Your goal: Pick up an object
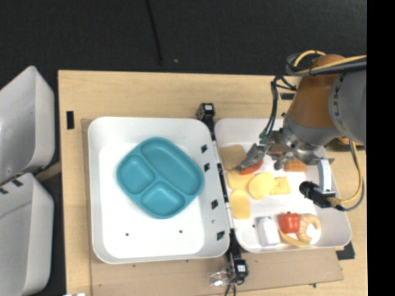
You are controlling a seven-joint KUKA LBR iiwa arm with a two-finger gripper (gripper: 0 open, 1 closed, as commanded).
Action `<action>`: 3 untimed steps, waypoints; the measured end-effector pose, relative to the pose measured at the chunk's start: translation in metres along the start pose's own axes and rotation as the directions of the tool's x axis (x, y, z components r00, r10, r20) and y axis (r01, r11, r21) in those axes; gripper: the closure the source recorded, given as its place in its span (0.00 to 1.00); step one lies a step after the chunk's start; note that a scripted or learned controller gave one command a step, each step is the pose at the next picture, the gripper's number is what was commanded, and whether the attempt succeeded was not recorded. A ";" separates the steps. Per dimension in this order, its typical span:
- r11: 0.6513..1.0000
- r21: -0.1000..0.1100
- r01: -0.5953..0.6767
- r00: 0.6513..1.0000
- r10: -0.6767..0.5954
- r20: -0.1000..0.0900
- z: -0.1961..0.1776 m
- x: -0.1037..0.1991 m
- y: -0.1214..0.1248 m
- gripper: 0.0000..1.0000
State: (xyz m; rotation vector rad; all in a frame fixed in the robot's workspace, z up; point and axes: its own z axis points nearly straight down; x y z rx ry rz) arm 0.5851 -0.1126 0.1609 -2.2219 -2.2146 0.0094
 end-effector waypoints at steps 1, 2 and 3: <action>1.000 0.000 0.002 1.000 -0.002 0.000 0.047 -0.005 -0.004 0.00; 1.000 -0.010 0.002 1.000 -0.002 0.001 0.060 -0.006 -0.002 0.00; 1.000 -0.021 -0.003 1.000 0.003 0.002 0.048 -0.007 0.001 1.00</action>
